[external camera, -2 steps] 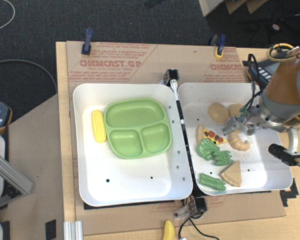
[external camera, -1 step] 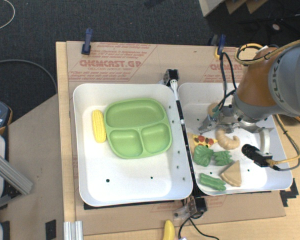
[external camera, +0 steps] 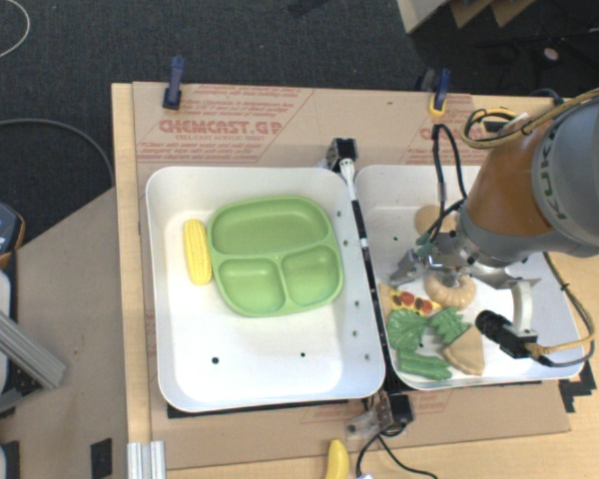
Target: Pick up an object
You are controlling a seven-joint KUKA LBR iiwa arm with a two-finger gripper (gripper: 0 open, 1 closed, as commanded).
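Overhead, one grey arm [external camera: 569,183] with an orange band reaches in from the right and sets its gripper [external camera: 426,260] low inside the right bin [external camera: 379,193]. From this angle it cannot be told whether the gripper is apart or together, and nothing can be seen clamped in it.

Two white bins sit side by side. The toy food lies close around the gripper in the right one:
- One tan ring [external camera: 449,290] sits just beside it, on the near side.
- One tan round piece [external camera: 426,218] sits just beyond it, half hidden by the wrist.
- One small slice [external camera: 409,299] with red dots lies just nearer than the gripper, touching the ring.
- Two green leafy pieces [external camera: 409,327] and one green pod [external camera: 424,367] lie nearer still, toward the bin's front rim.
- One tan bread wedge [external camera: 466,352] rests beside the greens, at the front right.

Well to the gripper's left, the left bin [external camera: 170,297] holds one green tray [external camera: 277,255] with three compartments. One yellow corn cob [external camera: 196,250] lies just beside the tray's far side, apart from it.

Both bins rest on a brown board [external camera: 130,168] printed with red lettering. Two clamps pin its back edge, one blue clamp [external camera: 173,80] well to the left and a blue-and-yellow one [external camera: 439,90] straight behind the gripper. Black cables [external camera: 441,168] run down from there to the wrist. Dark carpet [external camera: 180,18] covers the floor around the bench, with a thin loop of white wire [external camera: 20,13] at the upper left.
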